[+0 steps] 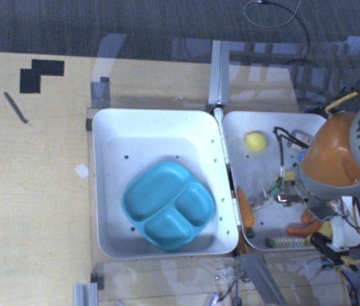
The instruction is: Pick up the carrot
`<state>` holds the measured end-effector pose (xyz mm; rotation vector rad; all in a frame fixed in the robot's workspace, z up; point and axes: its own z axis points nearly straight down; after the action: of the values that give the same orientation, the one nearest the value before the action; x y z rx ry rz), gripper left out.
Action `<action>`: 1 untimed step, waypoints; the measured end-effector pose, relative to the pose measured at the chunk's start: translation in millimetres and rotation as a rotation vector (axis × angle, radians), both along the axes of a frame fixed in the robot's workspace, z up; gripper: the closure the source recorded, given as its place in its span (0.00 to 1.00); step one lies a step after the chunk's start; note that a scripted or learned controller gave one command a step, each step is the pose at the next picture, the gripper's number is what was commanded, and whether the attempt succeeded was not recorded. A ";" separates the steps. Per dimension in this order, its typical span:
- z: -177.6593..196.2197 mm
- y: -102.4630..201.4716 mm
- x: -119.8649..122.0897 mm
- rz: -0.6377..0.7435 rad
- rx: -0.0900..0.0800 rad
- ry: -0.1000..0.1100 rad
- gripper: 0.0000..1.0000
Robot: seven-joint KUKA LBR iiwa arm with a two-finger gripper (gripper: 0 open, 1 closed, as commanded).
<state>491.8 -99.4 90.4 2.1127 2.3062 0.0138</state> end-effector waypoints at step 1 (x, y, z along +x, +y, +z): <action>3.2 5.9 4.2 0.346 -0.017 -0.014 0.00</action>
<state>496.0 -93.6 93.6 1.6727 2.6191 0.0124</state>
